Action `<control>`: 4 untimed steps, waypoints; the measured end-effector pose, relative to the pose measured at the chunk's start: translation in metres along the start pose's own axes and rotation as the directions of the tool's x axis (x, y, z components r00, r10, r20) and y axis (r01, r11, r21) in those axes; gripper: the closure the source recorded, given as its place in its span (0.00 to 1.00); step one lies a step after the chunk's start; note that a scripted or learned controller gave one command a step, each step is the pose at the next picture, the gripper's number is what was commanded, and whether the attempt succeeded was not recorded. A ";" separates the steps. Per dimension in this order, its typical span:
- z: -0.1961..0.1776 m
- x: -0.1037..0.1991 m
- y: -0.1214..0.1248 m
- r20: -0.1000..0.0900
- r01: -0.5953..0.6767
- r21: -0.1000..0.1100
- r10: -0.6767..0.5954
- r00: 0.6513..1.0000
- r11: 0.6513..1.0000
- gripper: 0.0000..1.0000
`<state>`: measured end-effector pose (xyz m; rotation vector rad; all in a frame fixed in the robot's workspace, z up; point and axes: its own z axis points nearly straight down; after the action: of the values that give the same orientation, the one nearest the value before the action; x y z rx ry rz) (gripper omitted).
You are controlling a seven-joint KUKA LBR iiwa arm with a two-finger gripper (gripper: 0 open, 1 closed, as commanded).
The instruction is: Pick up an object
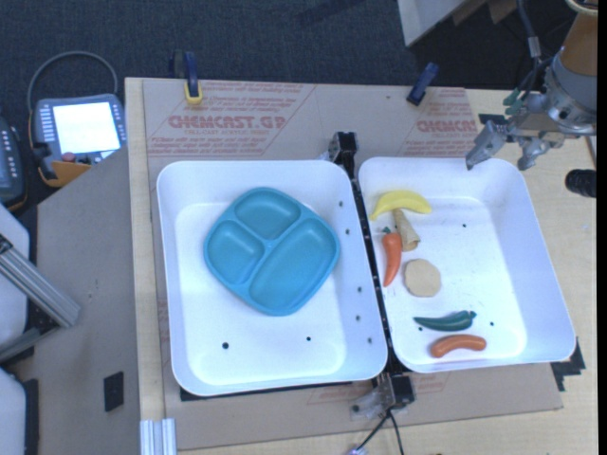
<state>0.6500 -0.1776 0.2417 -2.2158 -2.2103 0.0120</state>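
Two shallow white bins are seen side by side on the bench in the camera view. In the left white bin [180, 349], a blue plastic plate with three sections [272, 250] is laid flat. In the right white bin [531, 254], six small toy foods are spread out. A yellow banana [401, 202] is placed near the top, with a tan stick-shaped piece [407, 229] touching it just below. An orange carrot [391, 257] is laid beside the tan piece, close to the wall between the bins. A round tan cookie [422, 278] is found just below these. Lower down, a dark green pepper [446, 321] and an orange-red sausage [458, 345] are set close together.

The grey two-finger gripper [500, 151] is held high over the top right corner of the right bin. Its fingers are spread wide, and nothing is held between them. It is well apart from all the foods.

No food is picked yet, so the reaching step seems to be in hand. For the next move, one food must likely be chosen. The open fingers must be brought over it, lowered around it, and closed. The cookie may be easiest, since it lies apart from the others.
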 end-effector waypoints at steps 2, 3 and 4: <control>0.037 0.004 -0.004 0.002 0.002 -0.009 -0.002 1.000 1.000 0.00; 0.093 0.013 0.002 0.001 0.004 -0.007 -0.004 1.000 1.000 0.00; 0.145 0.003 0.004 0.002 0.002 -0.007 -0.002 1.000 1.000 0.00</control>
<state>0.6523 -0.1741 0.0963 -2.2182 -2.2167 0.0069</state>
